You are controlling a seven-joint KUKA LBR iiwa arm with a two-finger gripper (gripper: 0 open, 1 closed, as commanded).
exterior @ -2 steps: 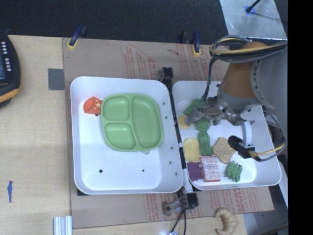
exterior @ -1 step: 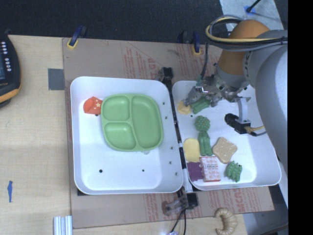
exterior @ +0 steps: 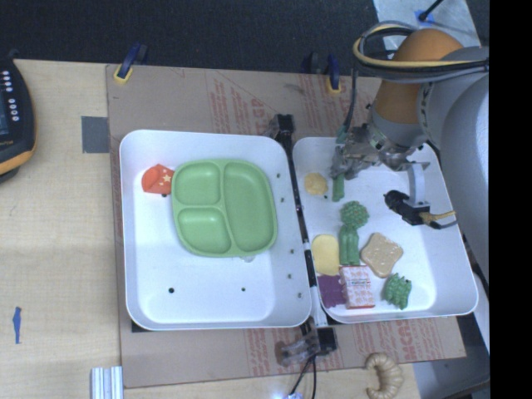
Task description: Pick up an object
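Left bin (exterior: 150, 298): holds a green three-compartment plate (exterior: 224, 207) near its centre, with a small red piece bearing a yellow star (exterior: 157, 179) touching the plate's edge at 9 o'clock.

Right bin (exterior: 453, 298): carries the loose toy food. A pale yellow round piece (exterior: 315, 184) lies at 10 o'clock, a green broccoli-like toy (exterior: 351, 227) near the centre, a yellow piece (exterior: 326, 253) and a purple piece (exterior: 330, 289) at 7 o'clock, a small printed packet (exterior: 358, 287) just beside them, a tan toast-like slice (exterior: 381, 254) at 5 o'clock, and a small bumpy green toy (exterior: 397, 291) at the near rim.

Gripper (exterior: 339, 188): low over the right bin at about 11 o'clock, with a slim dark green stick (exterior: 337, 190) directly under its tip, just beside the pale yellow round piece. Whether the claw is released or clenched, I cannot tell; metal parts blur together there.

Task progress: nothing is visibly lifted. Judging by the position, the arm is at the reach or grasp stage over the green stick; securing and raising it remain.

Writing: the packet has red print, too small to read. The cardboard under the bins shows faint red lettering, also unreadable.
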